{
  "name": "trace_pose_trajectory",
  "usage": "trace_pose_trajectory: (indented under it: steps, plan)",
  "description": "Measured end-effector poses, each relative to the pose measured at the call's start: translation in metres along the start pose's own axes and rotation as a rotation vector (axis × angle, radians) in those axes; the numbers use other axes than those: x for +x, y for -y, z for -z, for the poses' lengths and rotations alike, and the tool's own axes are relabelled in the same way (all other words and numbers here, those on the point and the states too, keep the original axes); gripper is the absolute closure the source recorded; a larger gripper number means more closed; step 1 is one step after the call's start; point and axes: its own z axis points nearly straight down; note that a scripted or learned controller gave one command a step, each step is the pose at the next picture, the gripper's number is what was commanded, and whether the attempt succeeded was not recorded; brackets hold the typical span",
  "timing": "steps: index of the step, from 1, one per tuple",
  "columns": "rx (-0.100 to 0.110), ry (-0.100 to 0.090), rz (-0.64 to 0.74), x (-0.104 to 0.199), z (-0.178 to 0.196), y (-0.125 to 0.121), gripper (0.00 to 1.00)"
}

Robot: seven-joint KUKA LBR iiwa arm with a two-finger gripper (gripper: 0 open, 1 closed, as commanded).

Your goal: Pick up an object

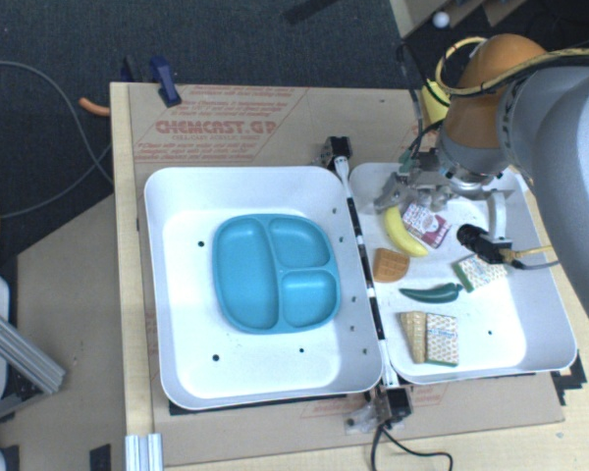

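We take the banana point(404, 232) as our object: it lies in the right bin point(530, 346), near that bin's far left corner, with a small red-and-white packet point(427, 226) touching its right side. It looks light, smooth and curved, likely a stiff toy, so we would grasp it across its middle. The gripper point(424, 192) hangs just above the banana; we cannot tell how its fingers stand. Nearer than the banana lie an orange wedge point(392, 264), a green pepper point(432, 291) and crackers point(430, 337). Left of the banana, the other bin holds a blue divided tray point(275, 271).
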Motion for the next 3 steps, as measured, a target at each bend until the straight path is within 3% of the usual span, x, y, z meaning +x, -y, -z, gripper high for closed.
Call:
trace_pose_trajectory:
  steps: [1, 2, 3]
  plan:
    - [-0.006, 0.005, 0.001, -0.001, 0.012, -0.001, 1.00]
    - [-0.005, 0.005, 0.001, -0.001, 0.012, -0.001, 0.00]
    - [-0.006, 0.002, -0.001, 0.001, 0.002, 0.023, 0.00]
